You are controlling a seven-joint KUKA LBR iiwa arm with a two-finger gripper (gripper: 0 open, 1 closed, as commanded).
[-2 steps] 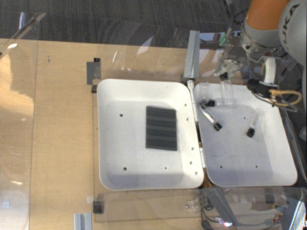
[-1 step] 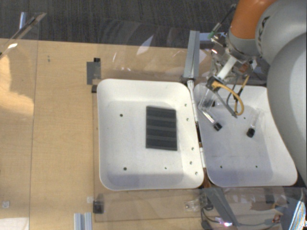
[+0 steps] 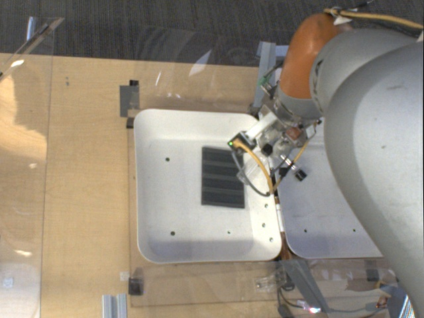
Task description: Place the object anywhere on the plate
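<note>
A dark grey ribbed rectangular plate [image 3: 222, 177] lies flat in the middle of the left white bin [image 3: 165, 237]. My gripper [image 3: 248, 169] hangs over the plate's right edge, near its upper right corner, at the end of the grey arm with the orange band [image 3: 306, 55]. Cables and the wrist housing crowd around the gripper. I cannot make out any separate object on or beside the plate.
The right white bin [image 3: 324, 234] is largely covered by the arm's big grey body [image 3: 377, 131]. A narrow divide [image 3: 279, 217] separates the two bins. Wooden bench surface [image 3: 73, 177] stretches to the left, with small clamps at the bin corners.
</note>
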